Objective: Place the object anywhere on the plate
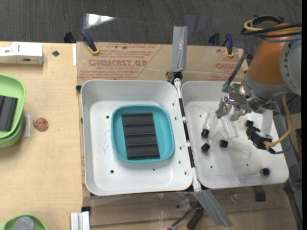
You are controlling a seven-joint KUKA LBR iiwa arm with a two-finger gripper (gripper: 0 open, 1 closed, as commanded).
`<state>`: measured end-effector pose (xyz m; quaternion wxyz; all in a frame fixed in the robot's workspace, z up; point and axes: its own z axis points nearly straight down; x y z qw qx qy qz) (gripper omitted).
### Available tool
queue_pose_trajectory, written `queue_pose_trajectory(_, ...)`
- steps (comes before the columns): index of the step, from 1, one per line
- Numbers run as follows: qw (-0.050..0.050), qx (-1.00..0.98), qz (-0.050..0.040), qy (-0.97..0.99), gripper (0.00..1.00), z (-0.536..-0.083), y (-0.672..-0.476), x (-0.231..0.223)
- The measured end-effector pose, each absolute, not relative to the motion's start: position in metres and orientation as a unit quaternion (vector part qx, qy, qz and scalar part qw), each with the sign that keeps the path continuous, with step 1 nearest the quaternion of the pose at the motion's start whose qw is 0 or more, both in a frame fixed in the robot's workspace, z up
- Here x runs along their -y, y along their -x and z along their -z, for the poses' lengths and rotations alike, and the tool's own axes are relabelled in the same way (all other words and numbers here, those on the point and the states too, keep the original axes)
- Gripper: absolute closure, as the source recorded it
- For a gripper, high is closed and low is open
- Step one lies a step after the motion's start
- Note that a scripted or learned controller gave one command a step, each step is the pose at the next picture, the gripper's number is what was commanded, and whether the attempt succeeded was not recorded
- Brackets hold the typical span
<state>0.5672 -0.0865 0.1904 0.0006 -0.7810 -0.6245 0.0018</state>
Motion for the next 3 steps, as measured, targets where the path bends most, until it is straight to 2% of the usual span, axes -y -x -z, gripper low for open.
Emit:
queue_pose_trajectory(1,0.001,0.646,-0.0018,0.763,1.00,-0.191,-0.523,0.032)
queue_pose_trajectory(2,0.001,0.703,-0.0016,0.711,1.00,-0.191,-0.524,-0.060)
queue_pose_trajectory(3,0.001,0.703,-0.0015,0.711,0.00,-0.191,-0.524,-0.060)
